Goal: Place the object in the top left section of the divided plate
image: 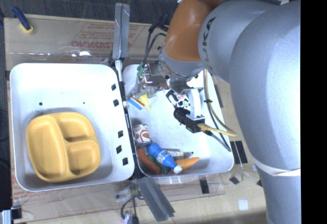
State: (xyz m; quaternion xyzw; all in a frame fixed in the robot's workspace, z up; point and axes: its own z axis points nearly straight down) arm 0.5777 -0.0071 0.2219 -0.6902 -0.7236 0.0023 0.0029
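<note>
The grey arm (255,65) reaches over the right one of 2 white bins (217,159), ending in the gripper (145,81), and whether it is open or closed I cannot tell. The yellow divided plate (61,144) lies in the left bin (61,80), well left of and below the gripper. A small yellow-and-blue object (138,100) sits just below the gripper; farther below lie a blue bottle (162,156), a carrot (190,162) and a small can (141,133).
</note>
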